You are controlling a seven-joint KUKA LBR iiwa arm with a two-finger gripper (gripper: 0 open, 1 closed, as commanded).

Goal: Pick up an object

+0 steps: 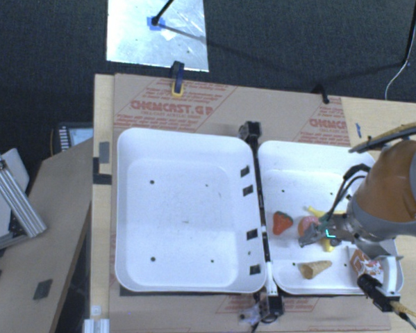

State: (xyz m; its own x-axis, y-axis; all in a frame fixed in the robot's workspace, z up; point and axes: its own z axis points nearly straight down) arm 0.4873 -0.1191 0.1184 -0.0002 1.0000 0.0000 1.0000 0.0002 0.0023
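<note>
Hovered low in the right bin [292, 156] with gripper [314, 234] beside the pinkish object [306, 224], jaw state impossible to tell, nothing visibly lifted yet.

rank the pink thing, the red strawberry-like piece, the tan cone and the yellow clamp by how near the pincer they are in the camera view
From the pincer:
1. pink thing, right beside it
2. tan cone, just below
3. red piece, further left
4. yellow clamp, far off at the bench's top edge

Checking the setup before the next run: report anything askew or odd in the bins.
Nothing stands out. The right bin holds a red piece, a pinkish piece and a tan cone lying loose near the gripper. Both bins sit level, side by side.
</note>
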